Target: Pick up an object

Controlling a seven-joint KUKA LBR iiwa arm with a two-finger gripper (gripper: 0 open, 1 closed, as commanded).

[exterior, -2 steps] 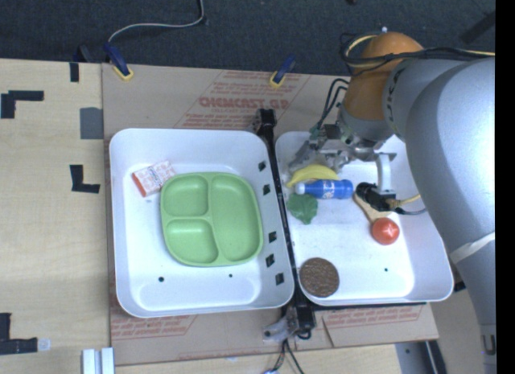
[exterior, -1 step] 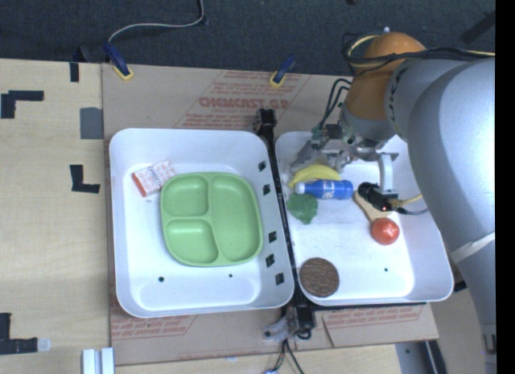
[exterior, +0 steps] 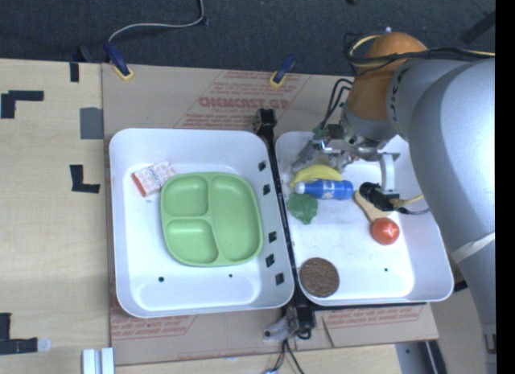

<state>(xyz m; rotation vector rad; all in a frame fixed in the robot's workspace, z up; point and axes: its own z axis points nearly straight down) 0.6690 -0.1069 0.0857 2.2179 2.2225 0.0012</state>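
My gripper hangs over the back left part of the right bin, just above a yellow banana. A blue bottle with a white cap lies on its side against the banana's front edge. A green leafy toy sits left of the bottle, near the divider. A red ball-shaped thing with a tan stem lies to the right. A brown round disc rests at the bin's front. I see nothing held in the gripper.
The left bin holds a green divided plate and a small red-and-white packet at its back left. The grey arm covers the right bin's right side. Black clips line the divider between the bins.
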